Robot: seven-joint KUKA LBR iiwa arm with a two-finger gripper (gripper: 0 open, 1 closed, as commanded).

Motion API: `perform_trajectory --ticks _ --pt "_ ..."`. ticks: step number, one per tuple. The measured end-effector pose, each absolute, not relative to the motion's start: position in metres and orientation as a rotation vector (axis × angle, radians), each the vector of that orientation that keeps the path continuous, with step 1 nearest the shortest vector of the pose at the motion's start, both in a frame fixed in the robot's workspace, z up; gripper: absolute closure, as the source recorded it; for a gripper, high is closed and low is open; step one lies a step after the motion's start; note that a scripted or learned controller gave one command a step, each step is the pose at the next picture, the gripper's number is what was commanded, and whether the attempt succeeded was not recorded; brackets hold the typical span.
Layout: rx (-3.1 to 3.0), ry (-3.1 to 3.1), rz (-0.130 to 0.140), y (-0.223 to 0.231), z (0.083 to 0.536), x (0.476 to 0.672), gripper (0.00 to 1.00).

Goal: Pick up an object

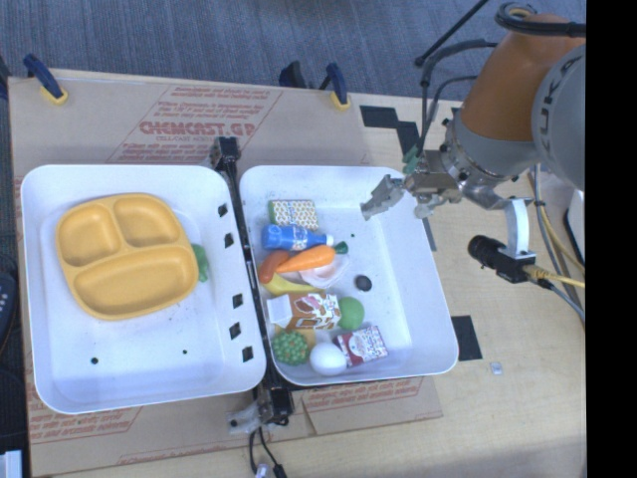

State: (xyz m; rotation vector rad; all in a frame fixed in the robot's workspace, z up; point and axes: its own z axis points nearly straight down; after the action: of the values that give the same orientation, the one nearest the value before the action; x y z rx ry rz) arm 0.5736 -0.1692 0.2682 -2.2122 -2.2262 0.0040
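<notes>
The right bin (418, 297) holds a heap of toy groceries along its left side: a green-patterned box (293, 213), a blue bottle (296, 237), an orange carrot (304, 260), a juice carton (309, 312), a green ball (350, 314), a white egg (326, 358) and a red-and-white carton (363, 345). My gripper (403, 202) hangs over the bin's upper right corner, above and to the right of the heap. It is open, with nothing between its fingers.
The left bin (60, 366) carries a yellow divided plate (126, 255) with a small green piece (202, 263) at its right edge. A black divider clip strip (235, 257) runs between the bins. Cables and a black fitting (498, 257) lie right of the bins.
</notes>
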Motion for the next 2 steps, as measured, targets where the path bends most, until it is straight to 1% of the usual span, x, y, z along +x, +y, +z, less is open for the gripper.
perform_trajectory --ticks 1,2 --pt "-2.320 -2.116 0.001 -0.097 0.125 0.509 0.00" --pt "-1.902 -2.529 -0.023 -0.095 0.111 0.498 0.00"
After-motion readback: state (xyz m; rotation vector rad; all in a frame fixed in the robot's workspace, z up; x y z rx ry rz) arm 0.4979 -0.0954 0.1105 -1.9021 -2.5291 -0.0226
